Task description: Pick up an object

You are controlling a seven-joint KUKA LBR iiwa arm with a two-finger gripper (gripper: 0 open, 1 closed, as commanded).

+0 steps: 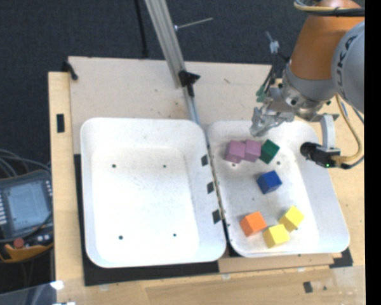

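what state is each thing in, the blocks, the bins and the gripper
gripper: over the right bin's far edge, above the pink blocks, holding nothing
pink blocks: two, side by side, touching
green block: tilted, against the pink pair
blue block: alone, mid-bin
orange block: near the front
yellow blocks: two, close together at the front
right bin: holds all the blocks
left bin: no blocks

Two white bins (146, 189) sit side by side. Blocks — two pink (242, 151), two yellow (284, 226), one green (269, 151), one blue (268, 182), one orange (253, 223).
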